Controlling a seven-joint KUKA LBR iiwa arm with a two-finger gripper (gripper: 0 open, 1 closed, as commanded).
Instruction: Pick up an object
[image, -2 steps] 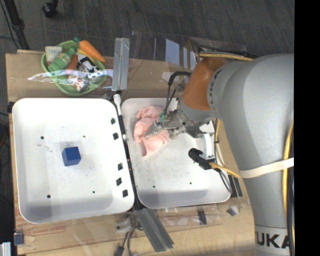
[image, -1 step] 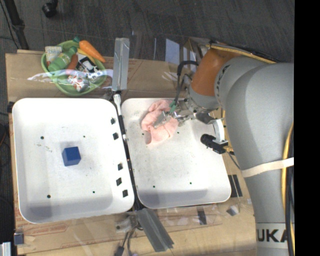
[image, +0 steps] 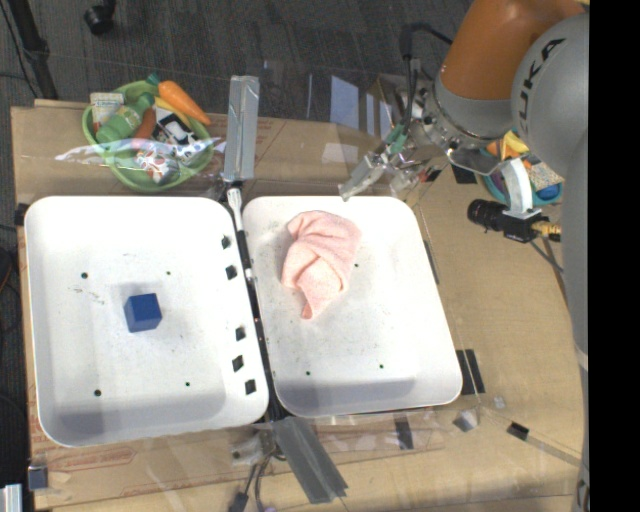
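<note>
Above the right bin's top rim, the two-finger gripper (image: 385, 170) hangs with fingers slightly parted, holding nothing.
Right shallow white bin (image: 400, 350) holds a crumpled pink cloth (image: 318, 258) in its upper middle, long axis running from upper right to lower left, bare floor all round; left white bin (image: 60, 300) holds a small blue cube (image: 143, 311) left of centre, well clear of every wall.
</note>
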